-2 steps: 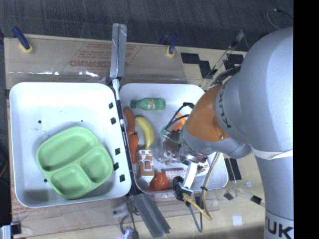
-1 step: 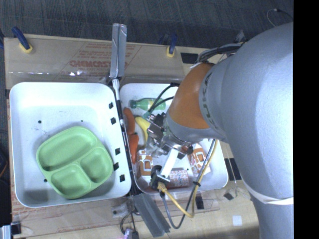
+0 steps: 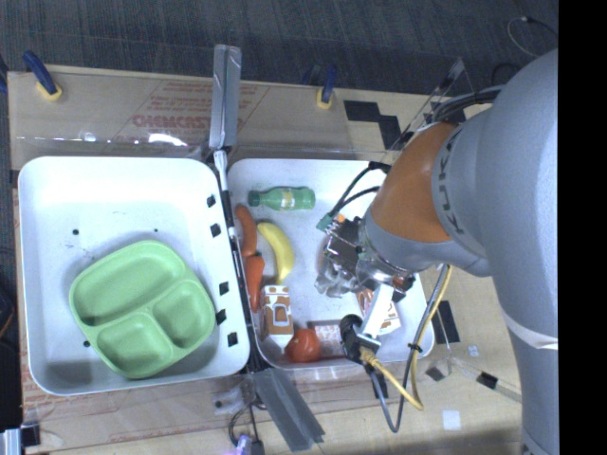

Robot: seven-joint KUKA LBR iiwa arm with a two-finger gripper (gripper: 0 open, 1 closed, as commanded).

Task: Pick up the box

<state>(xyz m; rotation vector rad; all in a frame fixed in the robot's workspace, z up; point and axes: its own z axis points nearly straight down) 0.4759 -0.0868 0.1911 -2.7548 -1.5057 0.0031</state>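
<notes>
The box is a small brown and white carton. It lies flat near the front left of the right bin, beside the divider between the bins. My gripper hangs over the middle of the right bin, to the right of the box and apart from it. The grey and orange wrist covers most of the gripper from above. Nothing shows between the gripper and the box except bare bin floor.
Also in the right bin are a green bottle, a banana, an orange carrot, a red tomato and a white and orange packet under the wrist. A green divided plate lies in the left bin.
</notes>
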